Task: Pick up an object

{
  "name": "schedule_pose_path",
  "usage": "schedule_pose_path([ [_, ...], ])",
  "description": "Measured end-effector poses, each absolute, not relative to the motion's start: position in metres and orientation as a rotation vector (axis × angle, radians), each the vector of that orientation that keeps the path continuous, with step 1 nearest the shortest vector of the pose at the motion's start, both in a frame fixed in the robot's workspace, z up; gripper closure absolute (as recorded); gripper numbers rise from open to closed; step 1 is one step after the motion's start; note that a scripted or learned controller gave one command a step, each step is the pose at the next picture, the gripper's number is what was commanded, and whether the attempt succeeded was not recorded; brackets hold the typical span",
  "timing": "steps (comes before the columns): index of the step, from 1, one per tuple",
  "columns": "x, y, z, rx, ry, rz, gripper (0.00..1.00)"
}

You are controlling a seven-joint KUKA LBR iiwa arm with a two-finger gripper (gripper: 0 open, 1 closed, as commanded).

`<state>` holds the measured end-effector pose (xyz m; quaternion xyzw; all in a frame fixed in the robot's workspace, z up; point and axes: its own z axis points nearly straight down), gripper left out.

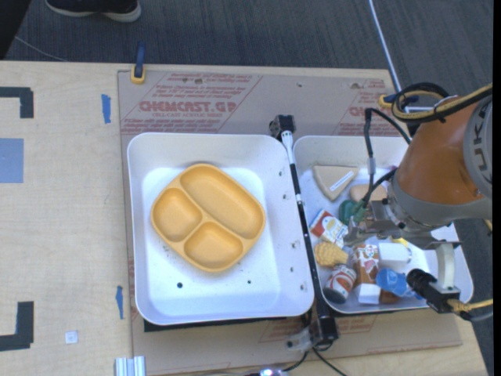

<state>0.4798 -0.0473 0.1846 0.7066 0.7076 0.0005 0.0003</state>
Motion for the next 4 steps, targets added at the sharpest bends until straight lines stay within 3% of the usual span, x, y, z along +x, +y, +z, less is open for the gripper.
schedule_pose_path([
  [1, 0.490, -0.076, 0.185, 2.220, 2.219, 0.001, 1.00],
  [2, 0.490, -0.076, 0.185, 2.220, 2.219, 0.001, 0.00],
  [3, 0.484, -0.093, 0.098, 2.217, 2.212, 0.008, 0.00],
  [4, 0.484, -0.093, 0.107, 2.217, 2.212, 0.007, 1.00],
])
